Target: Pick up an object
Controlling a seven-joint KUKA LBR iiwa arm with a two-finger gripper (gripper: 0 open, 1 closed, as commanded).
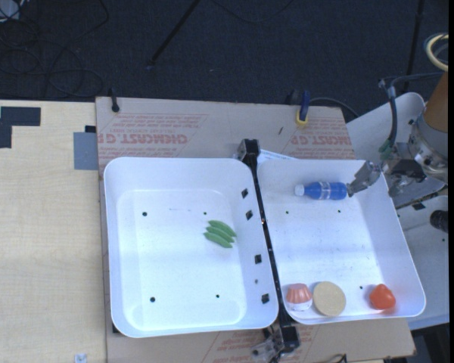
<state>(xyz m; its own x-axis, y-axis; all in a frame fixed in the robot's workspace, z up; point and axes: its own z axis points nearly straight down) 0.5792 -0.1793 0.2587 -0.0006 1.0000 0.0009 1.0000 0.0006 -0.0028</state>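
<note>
Your gripper sits at the right bin's far edge, and you cannot tell its opening. The blue bottle lies touching its tip, on the side away from the arm.

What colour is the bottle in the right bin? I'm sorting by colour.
Blue with a white cap: the bottle, camera view.

1. We note two white bins, left bin and right bin, side by side on printed cardboard.
2. Black clips sit along their shared edge.
3. Light wooden bench carries dark patches.
4. Cables cross the dark floor.
</note>
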